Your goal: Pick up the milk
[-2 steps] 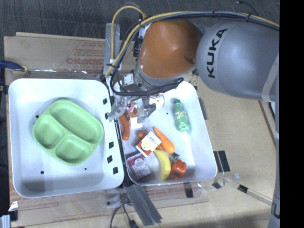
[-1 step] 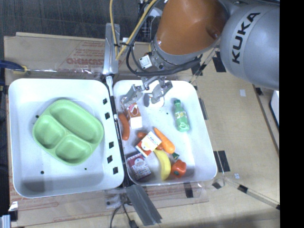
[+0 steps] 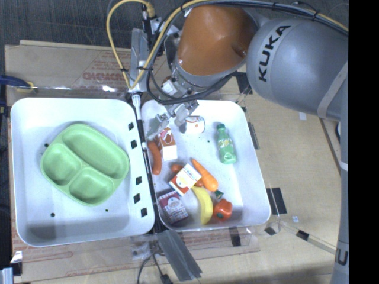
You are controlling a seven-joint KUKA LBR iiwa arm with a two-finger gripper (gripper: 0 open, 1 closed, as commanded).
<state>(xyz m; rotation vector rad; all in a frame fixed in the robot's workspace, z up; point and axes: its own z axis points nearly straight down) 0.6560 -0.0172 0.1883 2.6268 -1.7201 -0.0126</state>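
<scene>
The milk (image 3: 168, 144) is a small white carton with a red-brown top, lying near the back left of the right bin (image 3: 251, 158). My gripper (image 3: 174, 117) hangs just above and behind the carton, under the orange wrist band. Its fingers (image 3: 160, 123) stand apart with nothing between them. The carton rests on the bin floor, apart from the fingers.
Around the milk lie a red sausage (image 3: 156, 156), a white round cup (image 3: 195, 123), a green bottle (image 3: 225, 142), a carrot (image 3: 205, 174), an orange-white carton (image 3: 185, 180), a banana (image 3: 205, 203) and a dark red packet (image 3: 173, 206). The left bin holds a green divided plate (image 3: 86, 162).
</scene>
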